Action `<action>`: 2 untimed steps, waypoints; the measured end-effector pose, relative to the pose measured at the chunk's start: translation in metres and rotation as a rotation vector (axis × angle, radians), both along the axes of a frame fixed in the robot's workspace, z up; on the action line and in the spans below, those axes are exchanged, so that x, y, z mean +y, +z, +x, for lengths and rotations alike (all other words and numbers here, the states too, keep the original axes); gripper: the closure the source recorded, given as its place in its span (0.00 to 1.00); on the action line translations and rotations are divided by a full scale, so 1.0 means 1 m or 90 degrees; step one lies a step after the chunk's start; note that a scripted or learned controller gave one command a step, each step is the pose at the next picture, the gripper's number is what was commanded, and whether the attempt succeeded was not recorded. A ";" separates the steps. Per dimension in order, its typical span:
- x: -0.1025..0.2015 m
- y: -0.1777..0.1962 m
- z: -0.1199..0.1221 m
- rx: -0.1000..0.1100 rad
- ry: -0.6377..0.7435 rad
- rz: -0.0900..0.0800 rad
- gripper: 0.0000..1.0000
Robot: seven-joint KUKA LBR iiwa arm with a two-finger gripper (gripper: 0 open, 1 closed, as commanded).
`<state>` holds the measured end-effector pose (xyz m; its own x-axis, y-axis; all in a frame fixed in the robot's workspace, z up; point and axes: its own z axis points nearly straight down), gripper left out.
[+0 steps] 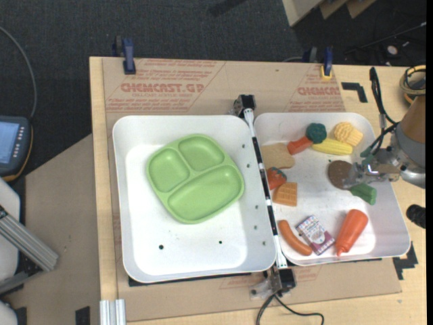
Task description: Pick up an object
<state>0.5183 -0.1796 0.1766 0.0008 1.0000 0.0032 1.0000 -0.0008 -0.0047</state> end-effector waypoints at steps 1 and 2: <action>0.041 0.010 0.069 -0.007 0.005 -0.003 1.00; 0.076 0.020 0.112 -0.007 0.004 -0.003 1.00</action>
